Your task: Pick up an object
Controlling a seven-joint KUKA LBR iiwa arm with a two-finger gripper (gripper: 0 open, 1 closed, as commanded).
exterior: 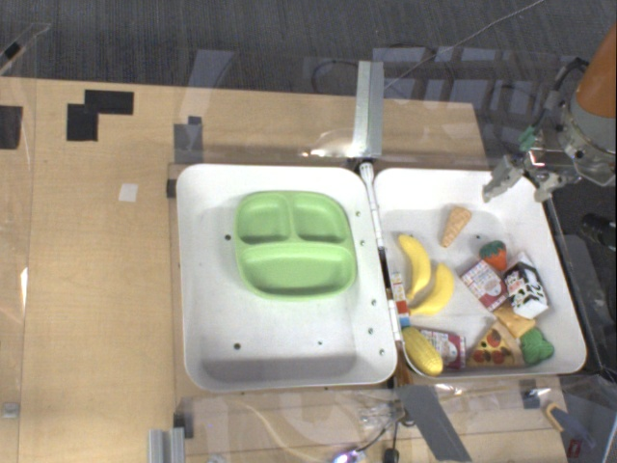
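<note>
The right bin [569, 307] holds several toy foods. An ice-cream cone [455, 226] lies near its back. Two bananas [424, 276] lie at the left side, with a corn cob [422, 349] below them. A strawberry [495, 254], a small red carton [482, 284] and a black-and-white carton [526, 291] sit to the right. A pizza slice [493, 346] and a broccoli piece [538, 346] lie at the front. My gripper [523, 180] hangs open over the bin's back right corner, above and right of the cone, with nothing between its fingers.
The left bin [207, 336] holds a green divided plate [293, 243]. A metal divider post [369, 114] stands between the bins at the back. The wooden bench [87, 287] stretches to the left. Cables and frame parts crowd the area behind the right bin.
</note>
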